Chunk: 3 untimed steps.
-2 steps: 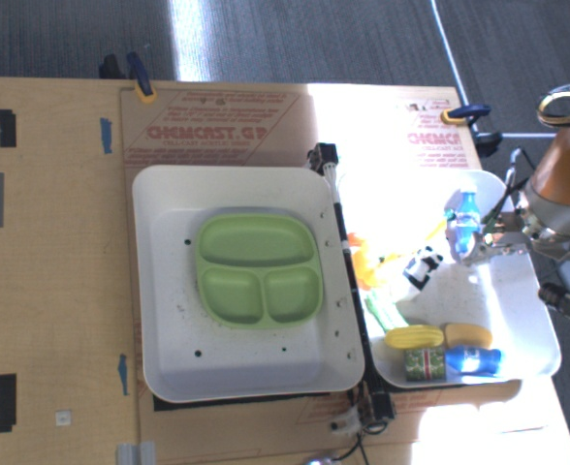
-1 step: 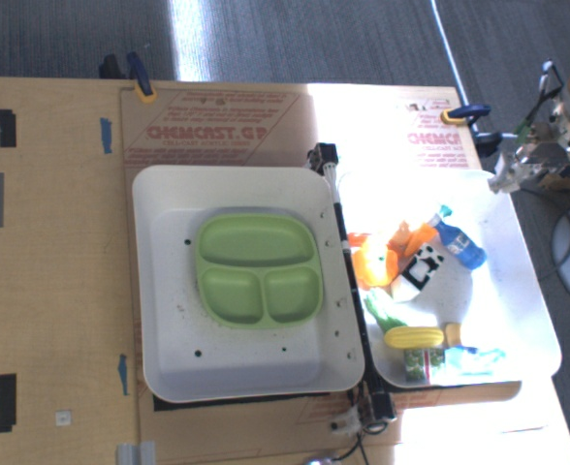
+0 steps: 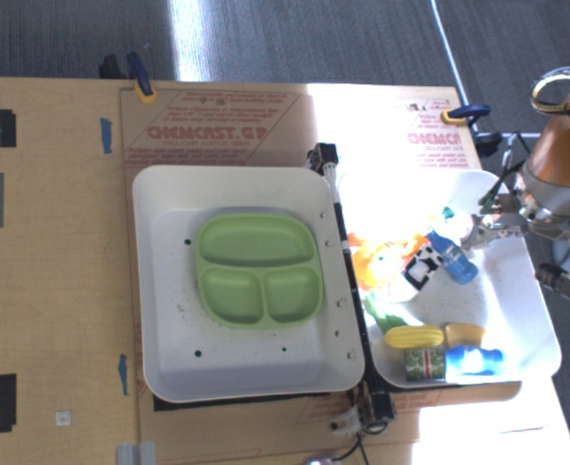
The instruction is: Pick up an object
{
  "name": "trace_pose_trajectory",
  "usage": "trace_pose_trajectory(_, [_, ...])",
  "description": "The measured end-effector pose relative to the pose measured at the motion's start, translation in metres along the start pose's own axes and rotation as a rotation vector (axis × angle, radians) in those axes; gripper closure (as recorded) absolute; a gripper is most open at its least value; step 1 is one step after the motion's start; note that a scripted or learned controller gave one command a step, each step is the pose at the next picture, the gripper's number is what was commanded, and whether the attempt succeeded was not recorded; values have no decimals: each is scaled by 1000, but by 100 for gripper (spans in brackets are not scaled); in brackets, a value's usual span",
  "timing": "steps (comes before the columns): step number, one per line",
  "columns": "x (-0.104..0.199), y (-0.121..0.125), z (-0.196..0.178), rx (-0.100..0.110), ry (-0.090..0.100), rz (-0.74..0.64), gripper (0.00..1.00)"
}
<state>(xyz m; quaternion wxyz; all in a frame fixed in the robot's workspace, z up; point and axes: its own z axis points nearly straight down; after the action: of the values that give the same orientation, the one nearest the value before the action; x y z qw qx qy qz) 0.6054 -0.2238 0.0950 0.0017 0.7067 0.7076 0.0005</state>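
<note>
Risk: toys sit packed together, so a grab may clip two or slide off; glare hides edges. Nearest, at the right bin's (image 3: pixel 547 342) 6 o'clock: yellow toy (image 3: pixel 413 336), green can (image 3: pixel 425 362). Blue bottle (image 3: pixel 454 260) lies at 8 o'clock from the gripper (image 3: pixel 489 223), just beside it. Gripper's state: cannot tell.

A robot lab test bench: beside the left white bin (image 3: pixel 159 289) lie cardboard sheets (image 3: pixel 207 129) clamped down, blue tape marks (image 3: pixel 106 136), and cables (image 3: pixel 348 434).
</note>
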Motion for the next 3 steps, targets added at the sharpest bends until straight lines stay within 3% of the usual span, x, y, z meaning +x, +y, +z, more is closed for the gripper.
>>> trace_pose_trajectory(1, [11, 2, 2, 8, 24, -6, 0])
trace_pose_trajectory(2, [4, 2, -10, 1, 5, -6, 100])
trace_pose_trajectory(3, [11, 3, -9, 6, 18, -10, 0])
